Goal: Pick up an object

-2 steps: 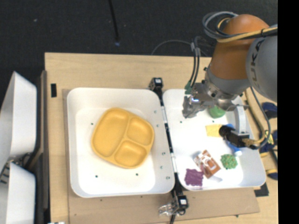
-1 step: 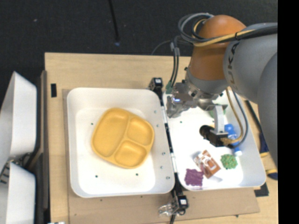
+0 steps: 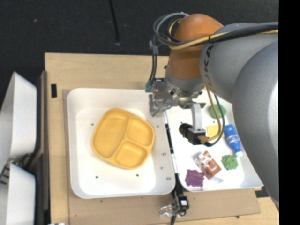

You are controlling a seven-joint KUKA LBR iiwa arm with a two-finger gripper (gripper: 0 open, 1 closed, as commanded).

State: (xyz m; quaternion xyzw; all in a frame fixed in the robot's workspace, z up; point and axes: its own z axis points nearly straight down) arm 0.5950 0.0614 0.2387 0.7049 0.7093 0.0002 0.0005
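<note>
One claw: hung over the seam where the two bins met, toward their far end; whether it stood wide or narrow could not be told, and nothing showed in its grasp.
Arm: grey with its orange band, it reached in from the view's right and covered the far part of the right-hand bin.
Nearest thing: yellow divided plate, flat in the middle of the left-hand bin, with its far right corner near the claw but apart from it.
Right-hand bin: held the small things, all nearer the camera than the claw.
Small things: blue bottle by the right wall, green lump just below it, brown-and-white packet beside that, purple lump at the near edge.
Done so far: by my judgement nothing; every object lay in a bin.
Left to do: choose one object, come down onto it, close, and lift it clear.
</note>
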